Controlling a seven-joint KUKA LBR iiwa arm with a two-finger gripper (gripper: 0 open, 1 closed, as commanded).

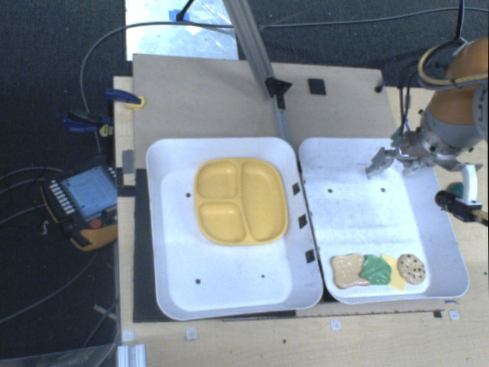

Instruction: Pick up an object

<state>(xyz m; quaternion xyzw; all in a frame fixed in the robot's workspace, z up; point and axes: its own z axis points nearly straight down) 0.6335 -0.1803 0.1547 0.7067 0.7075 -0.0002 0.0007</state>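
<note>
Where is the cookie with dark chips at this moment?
The cookie lies in the right bin's near corner, at the right end of the toy food row, beside the yellow piece.

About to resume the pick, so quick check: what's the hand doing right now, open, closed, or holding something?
Hand: open, holding nothing, above the far part of the right bin, apart from the toy food at the near edge.

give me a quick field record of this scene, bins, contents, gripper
left bin: holds a yellow divided plate, three compartments
right bin: toy food along its near edge
toy food: bread slice, green leaf, yellow piece, cookie, in a row, touching or overlapping
gripper: over the right bin's far right corner, apart from the food, holding nothing
task state: no object picked up yet
</note>
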